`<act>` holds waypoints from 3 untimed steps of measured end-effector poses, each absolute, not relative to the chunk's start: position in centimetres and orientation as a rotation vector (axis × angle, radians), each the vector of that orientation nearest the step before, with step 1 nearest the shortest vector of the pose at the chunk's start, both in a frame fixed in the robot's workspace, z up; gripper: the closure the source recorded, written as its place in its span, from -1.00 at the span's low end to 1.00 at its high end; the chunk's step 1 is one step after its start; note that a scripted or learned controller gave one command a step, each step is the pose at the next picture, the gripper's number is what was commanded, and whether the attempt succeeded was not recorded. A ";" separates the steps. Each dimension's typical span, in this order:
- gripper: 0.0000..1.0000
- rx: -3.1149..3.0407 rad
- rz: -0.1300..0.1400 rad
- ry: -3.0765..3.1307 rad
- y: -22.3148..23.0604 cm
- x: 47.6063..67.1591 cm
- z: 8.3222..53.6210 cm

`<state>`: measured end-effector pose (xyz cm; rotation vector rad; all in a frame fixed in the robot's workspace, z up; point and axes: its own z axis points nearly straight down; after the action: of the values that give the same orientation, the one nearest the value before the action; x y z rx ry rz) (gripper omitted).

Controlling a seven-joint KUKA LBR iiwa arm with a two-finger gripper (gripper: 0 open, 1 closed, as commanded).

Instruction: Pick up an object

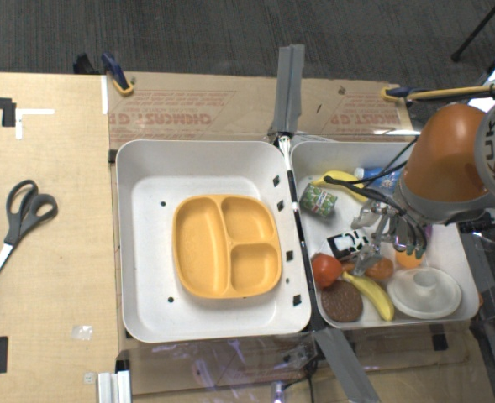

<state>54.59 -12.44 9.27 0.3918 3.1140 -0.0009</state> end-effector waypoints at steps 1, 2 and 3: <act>-1.00 0.434 -0.002 3.106 -21.0 55.9 15.8; -1.00 0.465 0.001 3.092 -22.0 52.3 9.7; -1.00 0.546 0.001 3.090 -15.4 55.0 9.3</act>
<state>54.96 -15.39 9.25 0.5462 3.0898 0.0011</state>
